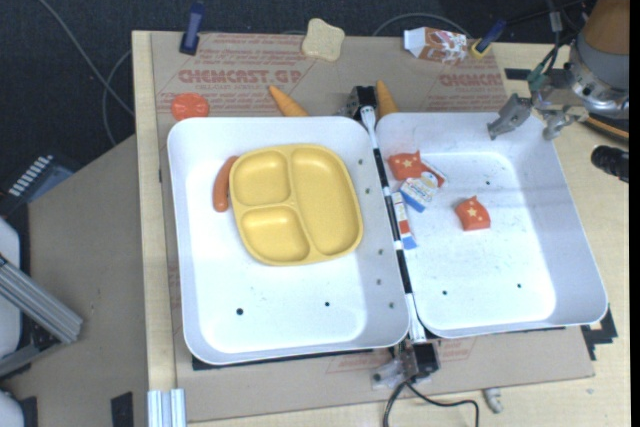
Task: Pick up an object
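Grey arm [605, 35]: cut off at right edge, reaching over right bin's [560, 245] far corner.
Gripper [530, 115]: fingers spread, holding nothing.
Red block [473, 214]: mid right bin.
Sausage [221, 185]: left bin [200, 295], partly hidden beside yellow tray [295, 203].

arm coming in from right side, upper corner of view. orange band visible up top, grey wrist below it. end effector [532, 115] hangs low, tilted toward left, two thin fingers [507, 118] splayed apart, nothing between them. rest of arm cut off by frame edge.
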You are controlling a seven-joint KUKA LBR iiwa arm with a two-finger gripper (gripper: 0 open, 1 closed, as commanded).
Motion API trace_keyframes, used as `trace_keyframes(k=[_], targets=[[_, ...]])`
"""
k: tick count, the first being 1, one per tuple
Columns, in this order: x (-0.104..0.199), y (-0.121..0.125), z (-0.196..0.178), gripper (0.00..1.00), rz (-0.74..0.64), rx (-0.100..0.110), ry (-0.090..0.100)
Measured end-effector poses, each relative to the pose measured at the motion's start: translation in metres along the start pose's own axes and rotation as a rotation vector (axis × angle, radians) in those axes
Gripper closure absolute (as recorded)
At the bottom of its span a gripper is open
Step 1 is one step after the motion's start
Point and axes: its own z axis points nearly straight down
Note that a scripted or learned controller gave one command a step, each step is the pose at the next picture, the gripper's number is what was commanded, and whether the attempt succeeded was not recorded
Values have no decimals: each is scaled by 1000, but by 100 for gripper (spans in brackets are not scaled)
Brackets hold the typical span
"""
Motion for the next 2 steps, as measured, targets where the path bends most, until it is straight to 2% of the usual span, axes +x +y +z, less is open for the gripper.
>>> trace_keyframes(k=[1, 2], targets=[[22, -33, 102, 0, 0, 2, 1], [75, -90, 101, 0, 0, 2, 1]])
